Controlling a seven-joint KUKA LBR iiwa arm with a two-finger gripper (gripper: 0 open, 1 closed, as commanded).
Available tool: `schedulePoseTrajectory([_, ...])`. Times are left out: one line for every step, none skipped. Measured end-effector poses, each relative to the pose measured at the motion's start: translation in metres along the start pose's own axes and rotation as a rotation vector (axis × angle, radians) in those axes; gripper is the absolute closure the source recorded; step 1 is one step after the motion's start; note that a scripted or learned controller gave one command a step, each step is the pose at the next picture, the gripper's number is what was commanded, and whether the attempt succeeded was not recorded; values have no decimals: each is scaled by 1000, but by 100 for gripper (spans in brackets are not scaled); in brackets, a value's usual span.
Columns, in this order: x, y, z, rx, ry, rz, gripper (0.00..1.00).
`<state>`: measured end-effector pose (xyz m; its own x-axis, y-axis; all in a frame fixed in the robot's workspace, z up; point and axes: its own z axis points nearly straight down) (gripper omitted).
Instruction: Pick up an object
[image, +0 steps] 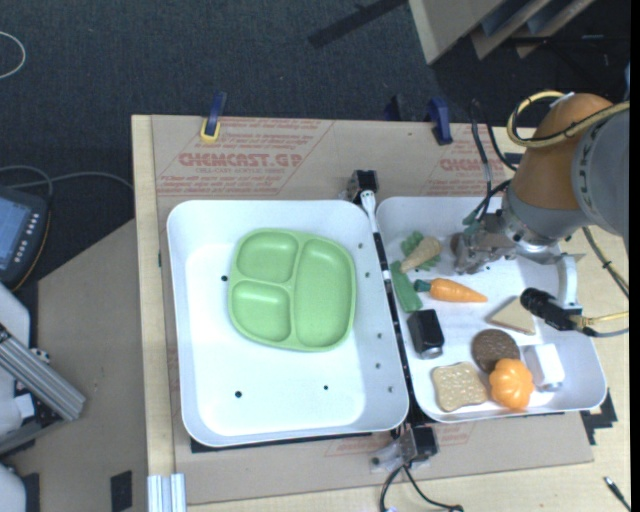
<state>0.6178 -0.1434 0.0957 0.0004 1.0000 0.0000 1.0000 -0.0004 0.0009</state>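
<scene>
A: Carrot (457, 291), most likely. It lies on its side in the right bin (590, 372), near the middle of that bin's upper half, tip pointing toward the left wall, and it is the toy nearest the tool (480, 248).

B: Why would the arm hang there rather than over the left bin (200, 300)?

A: The left bin carries just a green divided plate (294, 289), flat and wide, a poor thing to pinch. All the small graspable toys sit in the right one: a tan wedge (423, 251) by the top left, a green stick (404, 288) along the divider, a black block (427, 331), a brown cookie (495, 348), a slice of toast (458, 386), a small orange pumpkin (511, 383), a triangular sandwich piece (516, 316).

B: Is the tool holding anything?

A: I cannot tell. The wrist hides its working end from above. It sits low over the bin's upper part, just above the carrot and beside the tan wedge, and nothing is visibly lifted.

B: So the pick is not yet done?

A: I would judge so; every toy appears to rest on the bin floor.
</scene>
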Motion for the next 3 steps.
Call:
schedulePoseTrajectory([-5,-4,-46,-5,-2,1,100])
schedulePoseTrajectory([-5,1,-110,-9,-3,-1,100])
schedulePoseTrajectory([-5,2,-131,-5,-2,-1,100])
